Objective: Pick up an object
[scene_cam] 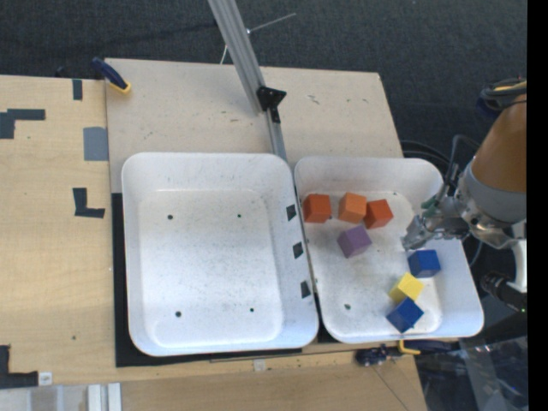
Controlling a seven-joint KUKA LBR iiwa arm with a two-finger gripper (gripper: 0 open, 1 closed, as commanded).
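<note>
risk: the gripper [417, 234] sits low at the right of the frame, just above the upper blue cube [424, 263], with the right bin's wall [469, 272] close beside it. judged likely fault: a descent off the cube's middle would nudge it toward the yellow cube [408, 287] rather than capture it.
risk, second: the yellow cube and the lower blue cube [404, 314] lie touching or nearly so at lower right; a closing grip there could catch two edges and slip.
hand: jaw spacing cannot be told; the tip is small and blurred against the white floor. nothing is visibly between the fingertips, so no hold is recorded.
contact: tip appears just beside the upper blue cube's top edge; touching or apart cannot be settled.
task objects: all in the right bin. orange-red cube [318, 208], orange cube [352, 206] and red cube [378, 213] stand in a row at its upper middle, close together; purple cube [354, 241] sits just below the orange one.
left bin [133, 229]: white floor with dark specks, centre left of the frame.
arm [505, 165]: enters from the right edge, orange band above the wrist.
progress: judged pre-grasp; pick not yet made.
</note>
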